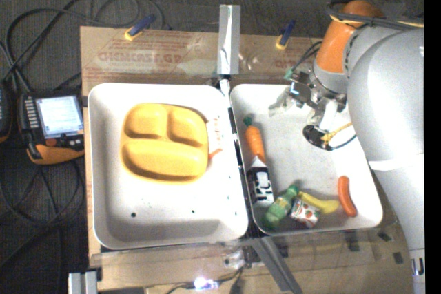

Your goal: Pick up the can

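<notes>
The can (304, 213) is small, white and red, and lies on its side near the front edge of the right bin (296, 169). It is wedged between a green bottle (280, 206) and a yellow banana (322, 202). My gripper (293, 97) hangs over the back of the right bin, well behind the can and apart from it. Nothing shows in its grasp. The grey arm with its orange band (335, 45) reaches in from the right.
In the right bin an orange carrot (255, 141) and a black-and-white bottle (260, 182) lie along the left wall, and a red sausage (346, 195) lies at the front right. A yellow divided tray (165, 141) sits in the left bin (110, 203). A cable loop (320, 136) hangs under the wrist.
</notes>
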### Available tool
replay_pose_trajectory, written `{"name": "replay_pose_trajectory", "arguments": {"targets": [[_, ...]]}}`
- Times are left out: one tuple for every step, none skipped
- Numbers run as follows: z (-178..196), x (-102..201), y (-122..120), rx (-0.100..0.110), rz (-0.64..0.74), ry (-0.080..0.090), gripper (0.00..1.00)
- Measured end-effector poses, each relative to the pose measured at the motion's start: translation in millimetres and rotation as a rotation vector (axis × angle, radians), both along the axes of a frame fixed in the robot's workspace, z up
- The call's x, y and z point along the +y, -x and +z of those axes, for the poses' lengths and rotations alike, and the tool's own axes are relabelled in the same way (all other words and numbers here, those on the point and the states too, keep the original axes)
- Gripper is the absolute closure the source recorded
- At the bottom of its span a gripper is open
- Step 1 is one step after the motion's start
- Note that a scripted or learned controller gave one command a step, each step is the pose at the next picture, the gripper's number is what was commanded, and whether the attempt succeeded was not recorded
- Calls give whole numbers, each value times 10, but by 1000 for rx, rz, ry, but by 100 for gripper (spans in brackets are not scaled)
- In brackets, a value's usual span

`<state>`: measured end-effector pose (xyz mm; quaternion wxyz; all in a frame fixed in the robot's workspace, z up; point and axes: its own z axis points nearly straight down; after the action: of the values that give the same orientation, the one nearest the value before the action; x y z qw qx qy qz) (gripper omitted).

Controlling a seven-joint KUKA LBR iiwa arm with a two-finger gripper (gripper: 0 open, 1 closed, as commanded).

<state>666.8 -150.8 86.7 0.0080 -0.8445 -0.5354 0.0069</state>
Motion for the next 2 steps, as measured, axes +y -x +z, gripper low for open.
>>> {"name": "replay_pose_trajectory", "arguments": {"targets": [[943,-455,-2,-13,193,8,0],[195,-392,3,-11,189,8,0]]}}
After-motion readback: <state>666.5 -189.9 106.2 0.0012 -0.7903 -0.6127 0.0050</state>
